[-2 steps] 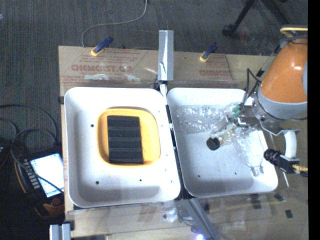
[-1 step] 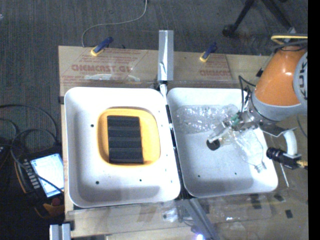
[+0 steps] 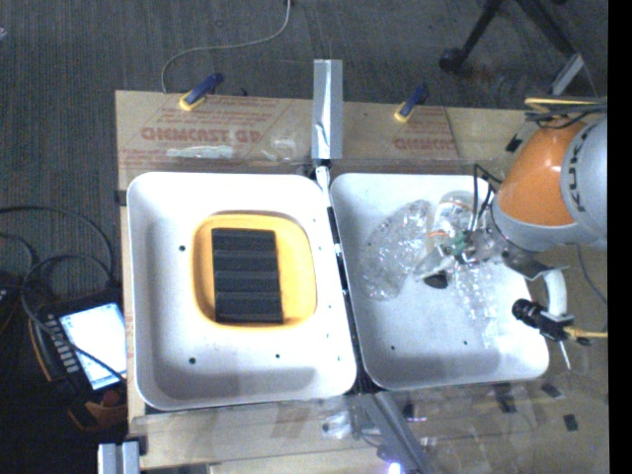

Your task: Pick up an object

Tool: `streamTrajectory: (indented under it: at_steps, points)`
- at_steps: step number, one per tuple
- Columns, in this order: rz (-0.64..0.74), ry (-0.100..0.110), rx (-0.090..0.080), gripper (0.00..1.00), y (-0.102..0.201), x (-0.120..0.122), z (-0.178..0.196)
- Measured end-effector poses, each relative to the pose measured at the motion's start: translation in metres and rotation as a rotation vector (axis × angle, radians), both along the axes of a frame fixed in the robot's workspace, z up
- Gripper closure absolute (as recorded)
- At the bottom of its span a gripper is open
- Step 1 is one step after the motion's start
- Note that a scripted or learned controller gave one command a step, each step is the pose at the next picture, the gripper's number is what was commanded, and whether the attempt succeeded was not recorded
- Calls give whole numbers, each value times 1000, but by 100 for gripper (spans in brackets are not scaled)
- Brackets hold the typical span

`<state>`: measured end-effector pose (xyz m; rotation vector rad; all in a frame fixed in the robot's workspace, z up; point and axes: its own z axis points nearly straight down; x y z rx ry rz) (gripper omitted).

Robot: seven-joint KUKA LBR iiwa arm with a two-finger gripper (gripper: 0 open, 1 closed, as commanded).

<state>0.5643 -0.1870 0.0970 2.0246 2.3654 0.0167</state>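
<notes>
Now the hand (image 3: pixel 456 255), its grip impossible to tell from here, hovers low in the right white bin (image 3: pixel 395 358), the crumpled clear plastic wrapper (image 3: pixel 395 250) lying just to its left.

Arm (image 3: pixel 583 181): grey shell, big orange band, black lettering on the grey. Thin black cables run beside the wrist.
</notes>
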Motion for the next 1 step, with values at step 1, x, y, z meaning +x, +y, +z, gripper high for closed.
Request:
streamTrajectory:
  at_steps: [1]
  points:
    - [1, 0, 3, 100, 2, 0, 9]
